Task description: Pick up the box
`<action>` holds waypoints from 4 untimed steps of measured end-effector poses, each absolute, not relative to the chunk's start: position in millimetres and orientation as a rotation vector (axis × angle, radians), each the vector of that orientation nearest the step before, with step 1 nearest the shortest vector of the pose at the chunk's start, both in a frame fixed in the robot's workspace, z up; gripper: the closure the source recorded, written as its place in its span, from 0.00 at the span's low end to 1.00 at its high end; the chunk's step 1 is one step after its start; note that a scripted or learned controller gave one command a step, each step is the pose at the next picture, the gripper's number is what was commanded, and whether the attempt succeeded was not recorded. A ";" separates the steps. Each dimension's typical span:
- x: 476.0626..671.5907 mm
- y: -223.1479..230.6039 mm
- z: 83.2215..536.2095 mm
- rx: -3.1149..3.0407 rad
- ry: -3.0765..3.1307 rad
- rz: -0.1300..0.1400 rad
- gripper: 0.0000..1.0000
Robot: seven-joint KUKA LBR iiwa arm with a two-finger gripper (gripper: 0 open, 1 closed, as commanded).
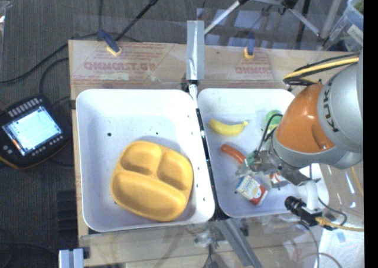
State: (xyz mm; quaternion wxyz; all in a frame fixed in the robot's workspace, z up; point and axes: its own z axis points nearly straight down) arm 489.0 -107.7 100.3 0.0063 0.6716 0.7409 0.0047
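A small white and red box (251, 190) lies in the right bin (224, 202) near its front wall. My gripper (258, 163) hangs just above and behind the box, under the grey and orange wrist. Its fingers sit in clutter and their gap is hard to read. Nothing shows clearly held between them.
A yellow banana (228, 126) and a red-orange sausage-shaped toy (233, 153) lie in the right bin, with a green item (273, 118) by the arm. A yellow divided tray (152, 179) sits in the left bin (94, 143). A tablet (31, 129) lies at the far left.
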 end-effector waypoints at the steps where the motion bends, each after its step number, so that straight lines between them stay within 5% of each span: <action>1: 488.9 -107.7 100.3 2.101 2.318 0.014 0.00; 4: 487.4 -104.5 90.1 2.116 2.302 0.007 0.00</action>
